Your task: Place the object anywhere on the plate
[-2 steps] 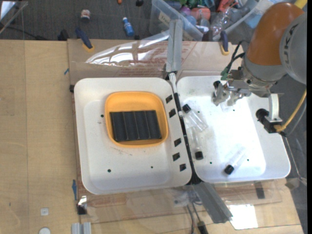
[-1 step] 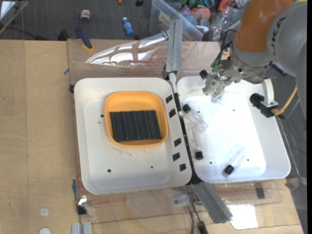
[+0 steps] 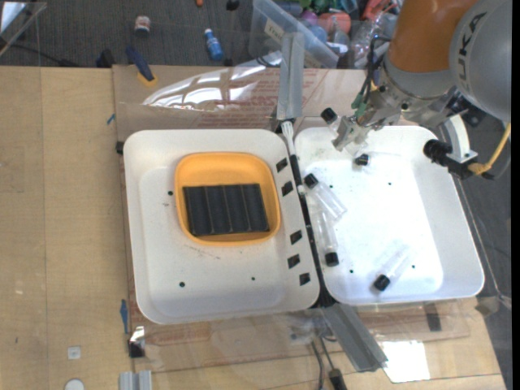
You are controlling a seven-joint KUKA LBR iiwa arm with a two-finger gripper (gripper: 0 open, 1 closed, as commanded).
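Note:
An orange plate (image 3: 188,171) sits in the left white bin (image 3: 154,283). A black ribbed slab (image 3: 225,210) lies flat on the plate and covers most of its floor. My gripper (image 3: 348,133) hangs over the far left part of the right white bin (image 3: 455,242), well to the right of the plate. Just below and to the right of the gripper, a small black piece (image 3: 361,160) rests on the bin floor. Whether anything is in the gripper is not visible.
Several clear tubes with black caps lie in the right bin: one near the divider (image 3: 323,197), one below it (image 3: 326,238), one at the front (image 3: 390,268). A metal rail (image 3: 290,80) rises between the bins. A clear tub of toys (image 3: 325,6) stands behind.

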